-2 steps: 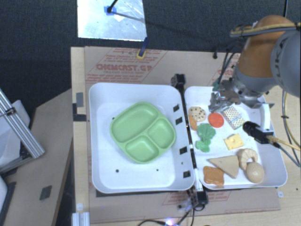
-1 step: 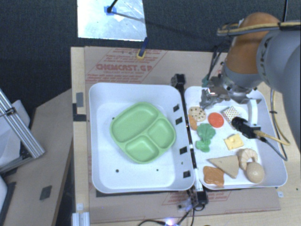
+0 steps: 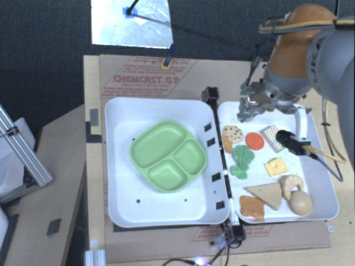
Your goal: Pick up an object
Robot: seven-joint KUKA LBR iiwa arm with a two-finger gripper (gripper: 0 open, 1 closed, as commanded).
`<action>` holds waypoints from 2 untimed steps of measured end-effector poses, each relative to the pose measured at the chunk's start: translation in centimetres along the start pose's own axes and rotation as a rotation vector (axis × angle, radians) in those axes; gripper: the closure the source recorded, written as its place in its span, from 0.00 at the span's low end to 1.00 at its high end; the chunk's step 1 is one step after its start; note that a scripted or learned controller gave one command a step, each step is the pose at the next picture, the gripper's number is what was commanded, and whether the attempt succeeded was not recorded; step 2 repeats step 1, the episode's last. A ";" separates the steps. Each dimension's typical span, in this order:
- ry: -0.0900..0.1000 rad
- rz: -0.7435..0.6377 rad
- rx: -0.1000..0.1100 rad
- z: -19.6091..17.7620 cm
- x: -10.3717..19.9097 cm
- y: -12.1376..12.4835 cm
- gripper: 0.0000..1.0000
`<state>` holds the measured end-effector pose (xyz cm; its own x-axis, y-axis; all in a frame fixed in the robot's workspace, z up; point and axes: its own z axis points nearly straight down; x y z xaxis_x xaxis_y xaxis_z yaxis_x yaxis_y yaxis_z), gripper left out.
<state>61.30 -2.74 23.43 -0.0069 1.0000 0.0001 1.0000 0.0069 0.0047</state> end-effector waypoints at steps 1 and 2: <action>-0.001 0.000 0.003 1.6 0.7 -0.2 1.00; -0.001 0.000 0.003 1.6 0.7 -0.2 1.00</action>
